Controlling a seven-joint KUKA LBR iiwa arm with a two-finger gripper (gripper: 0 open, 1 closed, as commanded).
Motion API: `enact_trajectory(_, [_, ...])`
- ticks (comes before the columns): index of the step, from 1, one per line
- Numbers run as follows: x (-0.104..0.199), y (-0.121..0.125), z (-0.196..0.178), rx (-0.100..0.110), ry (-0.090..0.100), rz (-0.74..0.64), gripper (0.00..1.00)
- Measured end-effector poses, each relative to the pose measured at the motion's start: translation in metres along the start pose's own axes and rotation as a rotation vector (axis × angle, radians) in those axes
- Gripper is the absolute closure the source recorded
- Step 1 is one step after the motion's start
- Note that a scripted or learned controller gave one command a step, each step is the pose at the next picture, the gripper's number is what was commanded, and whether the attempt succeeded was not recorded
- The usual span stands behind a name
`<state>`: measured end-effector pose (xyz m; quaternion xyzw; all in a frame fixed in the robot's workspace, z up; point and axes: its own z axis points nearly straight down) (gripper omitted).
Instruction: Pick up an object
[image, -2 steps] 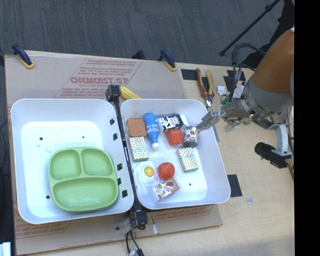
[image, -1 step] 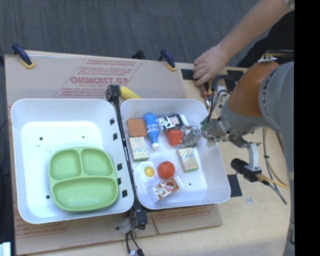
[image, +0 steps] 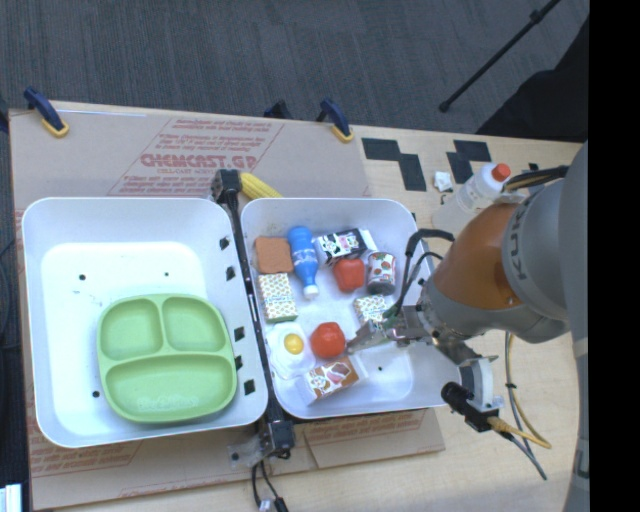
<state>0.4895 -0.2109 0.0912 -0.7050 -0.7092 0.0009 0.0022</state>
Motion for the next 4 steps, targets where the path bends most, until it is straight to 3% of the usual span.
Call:
enact_trajectory(1, [0.000,0.001,-0.010,0.000,-0.001,-0.005,1.00])
enact_trajectory(2, [0.009,-0.013,-0.094,-0.004,-0.002,0.001,1.00])
enact_trajectory(3, [0.050,-0.013,0.000,-0.001,0.000,-0.002,1.00])
enact_trajectory(4, [0.050,-0.013,0.000,-0.001,-0.001,-0.002,0.00])
